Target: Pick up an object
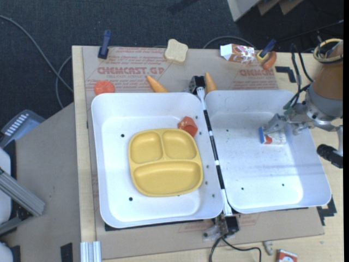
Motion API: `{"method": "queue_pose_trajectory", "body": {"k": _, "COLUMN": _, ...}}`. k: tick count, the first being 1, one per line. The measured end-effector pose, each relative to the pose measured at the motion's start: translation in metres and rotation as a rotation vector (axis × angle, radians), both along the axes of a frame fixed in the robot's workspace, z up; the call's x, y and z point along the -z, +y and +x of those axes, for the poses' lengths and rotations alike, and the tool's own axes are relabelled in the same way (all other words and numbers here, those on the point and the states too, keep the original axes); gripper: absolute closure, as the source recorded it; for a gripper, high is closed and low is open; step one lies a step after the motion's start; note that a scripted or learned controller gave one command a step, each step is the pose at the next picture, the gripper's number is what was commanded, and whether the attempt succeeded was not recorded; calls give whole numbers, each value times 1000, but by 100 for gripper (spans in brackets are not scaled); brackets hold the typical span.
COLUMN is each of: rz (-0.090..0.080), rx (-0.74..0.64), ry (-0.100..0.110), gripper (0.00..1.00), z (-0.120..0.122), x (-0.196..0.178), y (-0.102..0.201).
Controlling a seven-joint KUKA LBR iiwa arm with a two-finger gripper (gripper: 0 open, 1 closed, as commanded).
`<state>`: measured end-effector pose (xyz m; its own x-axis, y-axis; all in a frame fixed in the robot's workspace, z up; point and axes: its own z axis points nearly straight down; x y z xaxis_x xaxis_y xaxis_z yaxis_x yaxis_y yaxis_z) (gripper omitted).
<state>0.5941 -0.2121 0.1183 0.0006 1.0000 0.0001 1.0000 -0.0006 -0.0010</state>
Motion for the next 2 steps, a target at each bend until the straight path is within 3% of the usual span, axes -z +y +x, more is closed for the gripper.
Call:
{"method": "queue_pose_trajectory", "body": {"k": 1, "rz": -5, "rx": -1, "ry": -10, "gripper": 0, "z": 25, "x": 28, "y": 58}}
{"method": "queue_pose_trajectory", "body": {"k": 2, "rz": -2, "rx": -2, "ry": -4, "gripper": 0, "z": 73, "x": -27, "y": 28}}
